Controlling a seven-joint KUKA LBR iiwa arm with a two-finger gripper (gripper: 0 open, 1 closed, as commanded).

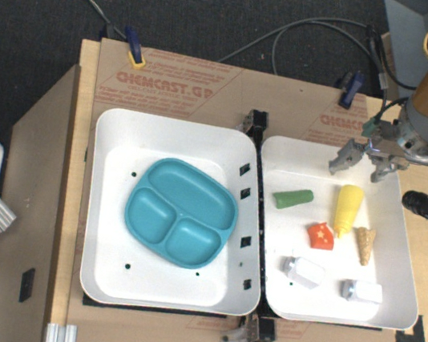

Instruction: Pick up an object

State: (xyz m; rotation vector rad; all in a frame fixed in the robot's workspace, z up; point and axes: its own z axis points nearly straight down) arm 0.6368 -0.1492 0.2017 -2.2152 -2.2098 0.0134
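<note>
Left bin [105,189] carries the teal tray [181,212]. Right bin [400,270] has the pickings: yellow corn [347,209] upright near the middle, green pod [292,197] to its left, cone [364,243] right of the orange block [322,236], two clear bottles [303,270] along the front. Gripper [364,164] hovers above the far edge, fingers spread wide, nothing between them, just behind the corn.
</note>
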